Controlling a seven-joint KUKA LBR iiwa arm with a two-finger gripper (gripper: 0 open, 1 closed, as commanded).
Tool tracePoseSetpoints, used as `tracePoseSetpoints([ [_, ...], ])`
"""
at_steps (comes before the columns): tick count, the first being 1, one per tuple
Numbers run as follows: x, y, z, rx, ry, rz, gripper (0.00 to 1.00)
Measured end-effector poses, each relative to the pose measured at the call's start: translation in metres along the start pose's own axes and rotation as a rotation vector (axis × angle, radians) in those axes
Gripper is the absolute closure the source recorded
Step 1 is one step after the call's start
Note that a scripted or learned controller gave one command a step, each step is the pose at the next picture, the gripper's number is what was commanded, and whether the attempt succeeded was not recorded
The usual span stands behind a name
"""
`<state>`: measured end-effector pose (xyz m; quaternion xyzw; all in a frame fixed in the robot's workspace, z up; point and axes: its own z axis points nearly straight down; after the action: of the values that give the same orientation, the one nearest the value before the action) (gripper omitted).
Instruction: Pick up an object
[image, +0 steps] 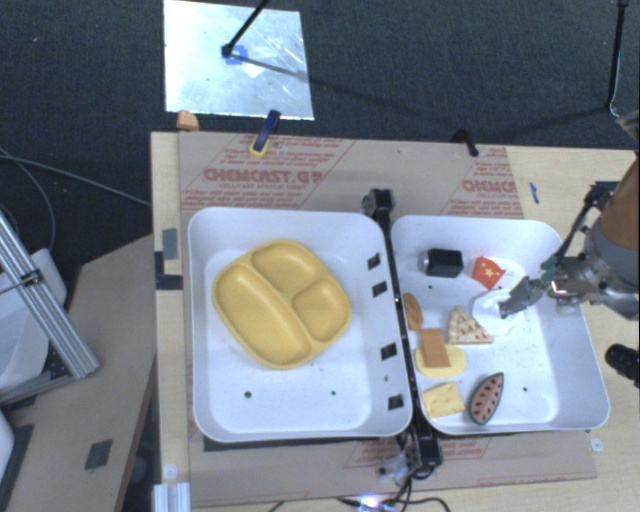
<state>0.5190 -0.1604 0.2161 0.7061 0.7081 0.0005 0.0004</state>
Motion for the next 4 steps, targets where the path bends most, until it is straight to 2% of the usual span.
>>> tracePoseSetpoints([
  [1, 0.046, -0.035, 0.097, 0.009, 0.005, 0.000, 0.00],
  [2, 0.129, 0.026, 0.028, -0.009, 0.002, -0.011, 0.00],
  [3, 0.134, -0.034, 0.032, 0.004, 0.001, 0.002, 0.00],
  [4, 0.134, -0.031, 0.021, -0.003, 0.000, -0.001, 1.00],
])
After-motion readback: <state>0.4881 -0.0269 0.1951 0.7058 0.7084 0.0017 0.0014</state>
